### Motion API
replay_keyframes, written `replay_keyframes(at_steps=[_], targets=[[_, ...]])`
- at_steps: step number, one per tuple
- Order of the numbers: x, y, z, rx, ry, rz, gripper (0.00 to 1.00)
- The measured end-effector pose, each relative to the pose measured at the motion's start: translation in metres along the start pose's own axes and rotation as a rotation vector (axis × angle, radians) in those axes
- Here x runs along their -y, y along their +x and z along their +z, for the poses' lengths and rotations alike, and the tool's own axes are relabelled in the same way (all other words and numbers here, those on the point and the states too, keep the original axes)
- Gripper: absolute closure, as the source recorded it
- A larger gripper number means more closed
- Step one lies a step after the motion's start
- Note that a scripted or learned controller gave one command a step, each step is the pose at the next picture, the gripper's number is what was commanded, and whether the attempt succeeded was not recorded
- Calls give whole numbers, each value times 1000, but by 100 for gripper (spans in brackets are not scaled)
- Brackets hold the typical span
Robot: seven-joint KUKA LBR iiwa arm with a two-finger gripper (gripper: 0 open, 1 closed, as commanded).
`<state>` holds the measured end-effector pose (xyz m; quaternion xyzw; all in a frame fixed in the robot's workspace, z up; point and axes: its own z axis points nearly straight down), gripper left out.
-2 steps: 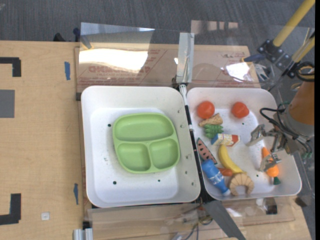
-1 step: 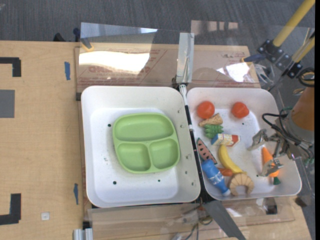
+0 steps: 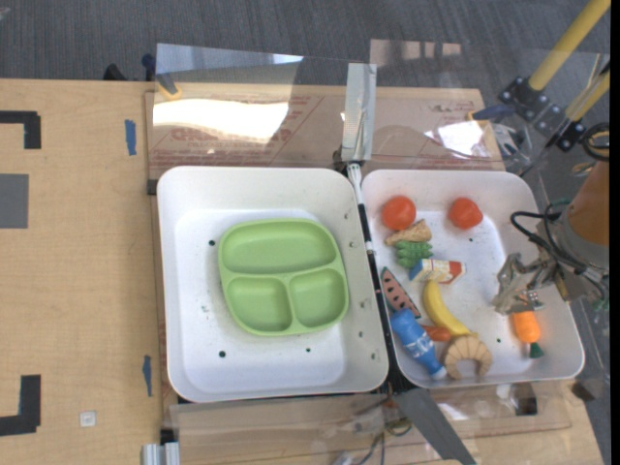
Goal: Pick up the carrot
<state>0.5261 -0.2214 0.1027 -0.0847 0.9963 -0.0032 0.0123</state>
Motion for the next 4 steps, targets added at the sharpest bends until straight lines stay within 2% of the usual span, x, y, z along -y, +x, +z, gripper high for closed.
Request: replay_keyframes(at_steps=[1,2,3,4], targets=[[0,0,1,-1,-1,0,0],[-3,16,13,-13,-6,80,0],[-2,11,-1,1,0,78,100],[-3,11,0,-1,-1,78,0]])
